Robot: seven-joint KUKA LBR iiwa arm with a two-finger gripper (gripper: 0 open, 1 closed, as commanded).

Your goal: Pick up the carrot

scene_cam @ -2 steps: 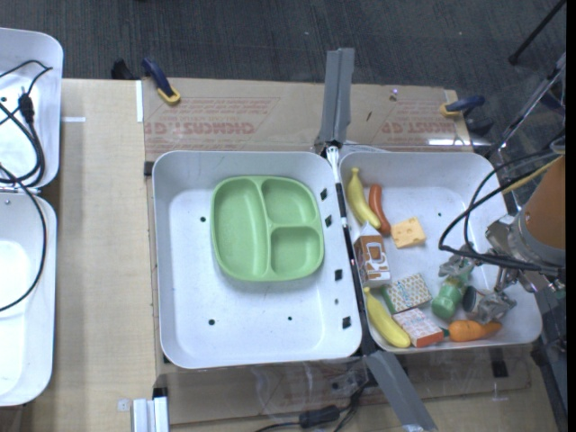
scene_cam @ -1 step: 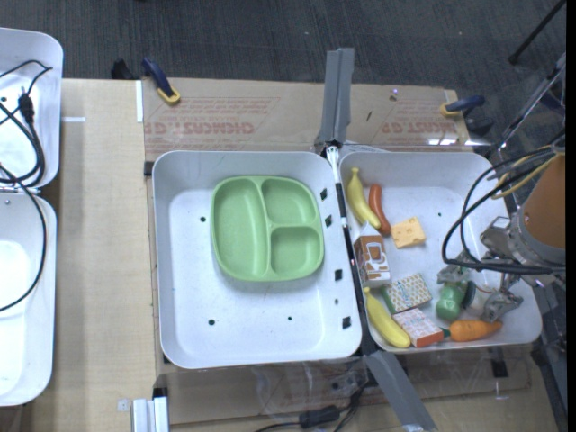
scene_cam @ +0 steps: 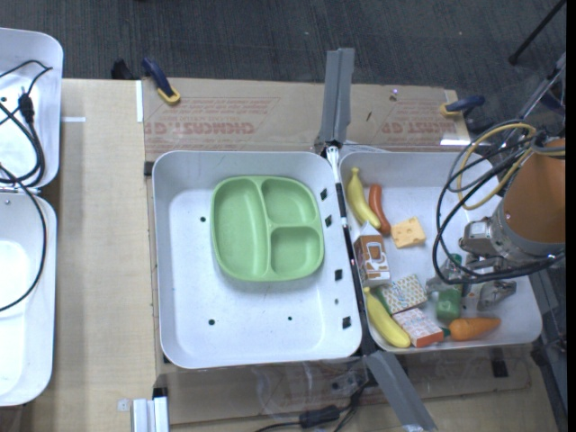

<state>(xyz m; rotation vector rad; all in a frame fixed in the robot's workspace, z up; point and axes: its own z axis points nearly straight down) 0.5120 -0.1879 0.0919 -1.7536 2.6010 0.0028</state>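
dark carpet floor (scene_cam: pixel 270 16), wooden bench (scene_cam: pixel 99 241)

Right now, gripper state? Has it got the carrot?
Gripper: down in the right bin just above the carrot; open or closed cannot be told. The carrot lies on the bin floor, not visibly held.

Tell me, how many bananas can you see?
2. One banana lies at the far end of the right bin, beside a red sausage. The other banana lies near its front edge. More may hide under the arm.
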